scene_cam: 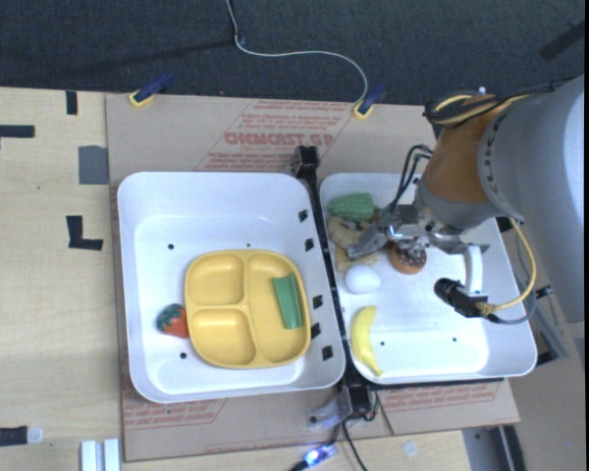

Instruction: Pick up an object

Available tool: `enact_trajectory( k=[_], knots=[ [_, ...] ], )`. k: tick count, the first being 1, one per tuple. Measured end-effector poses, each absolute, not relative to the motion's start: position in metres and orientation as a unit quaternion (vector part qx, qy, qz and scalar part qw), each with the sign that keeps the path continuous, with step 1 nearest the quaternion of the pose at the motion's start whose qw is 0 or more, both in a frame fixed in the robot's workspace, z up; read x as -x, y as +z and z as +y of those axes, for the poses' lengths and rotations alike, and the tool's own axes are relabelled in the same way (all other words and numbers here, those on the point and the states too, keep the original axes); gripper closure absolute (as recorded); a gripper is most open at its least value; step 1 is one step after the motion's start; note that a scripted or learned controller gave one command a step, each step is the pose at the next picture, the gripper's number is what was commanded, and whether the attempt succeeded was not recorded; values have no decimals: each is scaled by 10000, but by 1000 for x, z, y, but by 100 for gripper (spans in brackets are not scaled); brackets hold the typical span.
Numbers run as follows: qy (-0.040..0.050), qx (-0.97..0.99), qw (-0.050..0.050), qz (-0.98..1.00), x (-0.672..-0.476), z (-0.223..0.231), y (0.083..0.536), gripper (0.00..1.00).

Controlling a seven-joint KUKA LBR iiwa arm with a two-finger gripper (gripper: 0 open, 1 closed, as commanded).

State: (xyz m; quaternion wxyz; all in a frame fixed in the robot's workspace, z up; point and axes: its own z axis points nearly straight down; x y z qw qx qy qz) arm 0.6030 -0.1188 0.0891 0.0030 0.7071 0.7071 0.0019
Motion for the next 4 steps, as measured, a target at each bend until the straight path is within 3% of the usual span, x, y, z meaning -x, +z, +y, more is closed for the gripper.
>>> enact_trajectory(
  k=[1,3,4],
  knots=[
    [23,-7068,74,7074,-605,-120,101,100],
    [10,-7064,10,7078,-608,-122,205,100],
    [2,-7065,0,7077,-608,-122,225,100]
  ],
)
